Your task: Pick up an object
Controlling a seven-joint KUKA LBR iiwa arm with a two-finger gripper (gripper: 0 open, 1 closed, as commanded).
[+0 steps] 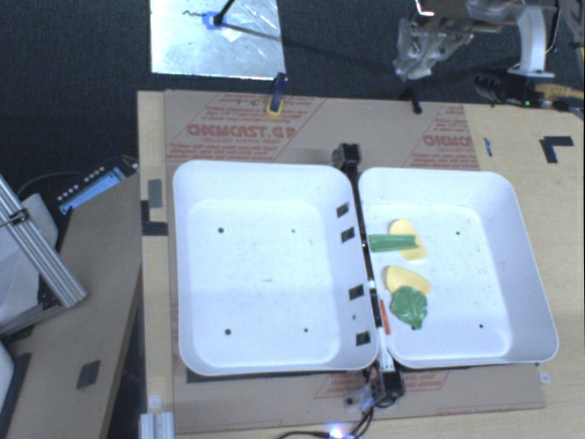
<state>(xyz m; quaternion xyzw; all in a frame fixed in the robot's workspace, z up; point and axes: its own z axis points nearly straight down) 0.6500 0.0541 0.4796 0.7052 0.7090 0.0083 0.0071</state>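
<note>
Lying in the right bin (pixel 512 245), near the divider (pixel 366 273), are four small items: a green stick (pixel 393 242) across a yellow piece (pixel 408 238), and a second yellow piece (pixel 405 279) touching a green leaf (pixel 409 308). All appear light and thin; the leaf probably flexes. The stick likely offers the best hold, taken across its narrow width. The left bin (pixel 265 263) holds no objects. The gripper (pixel 416 58) hangs beyond the bins' far edge; its finger state cannot be determined.
</note>
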